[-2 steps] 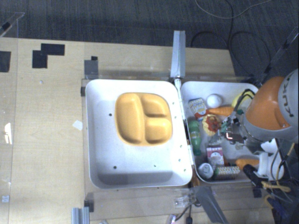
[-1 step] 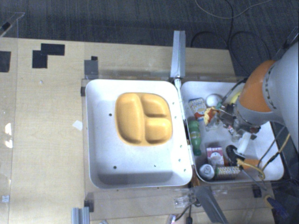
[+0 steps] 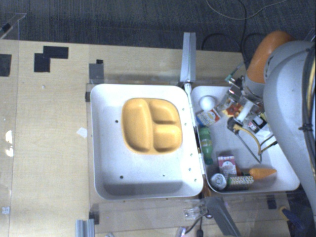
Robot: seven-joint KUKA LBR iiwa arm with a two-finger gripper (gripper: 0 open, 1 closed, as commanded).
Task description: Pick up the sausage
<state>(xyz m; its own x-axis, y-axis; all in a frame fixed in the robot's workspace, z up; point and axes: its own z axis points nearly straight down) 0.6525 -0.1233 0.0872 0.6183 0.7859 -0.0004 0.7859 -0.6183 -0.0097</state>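
I see the gripper (image 3: pixel 236 108) low over the far part of the right bin (image 3: pixel 285 181), among cluttered items; I cannot tell its state. The sausage (image 3: pixel 262 172), orange, lies near that bin's front wall, well apart from the gripper. A yellow divided tray (image 3: pixel 150 125) sits in the left bin (image 3: pixel 106 147).

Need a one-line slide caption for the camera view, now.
Tool hovers over the right bin of mixed items; yellow divided tray sits in the left bin.
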